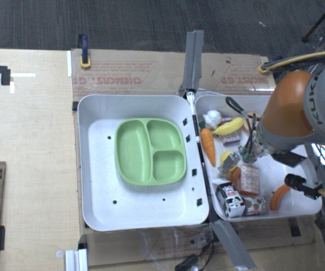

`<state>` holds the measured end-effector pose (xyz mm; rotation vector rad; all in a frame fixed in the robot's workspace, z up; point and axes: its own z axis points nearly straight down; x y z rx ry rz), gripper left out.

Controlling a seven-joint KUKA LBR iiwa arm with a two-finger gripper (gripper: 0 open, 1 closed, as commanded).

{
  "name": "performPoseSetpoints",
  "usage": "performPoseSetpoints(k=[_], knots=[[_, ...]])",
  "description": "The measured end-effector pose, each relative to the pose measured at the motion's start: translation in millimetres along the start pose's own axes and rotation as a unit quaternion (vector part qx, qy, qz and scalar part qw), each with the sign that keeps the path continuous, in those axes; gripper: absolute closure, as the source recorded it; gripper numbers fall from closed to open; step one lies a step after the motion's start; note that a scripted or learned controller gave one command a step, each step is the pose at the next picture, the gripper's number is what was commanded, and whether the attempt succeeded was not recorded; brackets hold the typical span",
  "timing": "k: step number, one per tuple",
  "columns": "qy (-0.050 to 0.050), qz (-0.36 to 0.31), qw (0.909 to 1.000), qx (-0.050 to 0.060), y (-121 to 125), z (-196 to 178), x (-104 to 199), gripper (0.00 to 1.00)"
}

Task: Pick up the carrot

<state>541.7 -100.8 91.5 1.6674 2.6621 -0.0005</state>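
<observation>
Nearest the camera, along the 6 o'clock edge, runs the front lip of the counter [27,219], which carries two shallow white bins side by side. Largest of the items is the left bin [95,208], holding a green three-compartment plate [151,151] near its middle. Next in size is the right bin [309,209], crowded with small goods. Over it, entering from 3 o'clock, hangs the arm [289,109] with its orange band; the gripper [247,150] points down toward the middle of the clutter, and whether it is wide or narrow cannot be told at this angle. Nothing is seen held. Smaller items follow: a small carton [231,199] at the bin's 7 o'clock corner, a banana [230,127] toward 11 o'clock, and the carrot [208,145], which lies along the bin's 9 o'clock wall, just beside the divider, pointed end toward 6 o'clock. Judged from this layout, the step in hand is the approach: the carrot is not yet grasped. The next move calls for a shift toward 9 o'clock, alignment across the carrot's narrow width, and a descent that avoids the wall and the banana.
</observation>
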Motion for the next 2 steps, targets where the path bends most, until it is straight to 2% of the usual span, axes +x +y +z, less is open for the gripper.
performPoseSetpoints(k=[1, 2], knots=[[0.000, 0.003, 1.0000, 0.000, -0.4, -8.9, -1.0, 1.00], [0.000, 0.042, 0.9991, 0.001, -23.0, -99.6, 55.6, 1.00]])
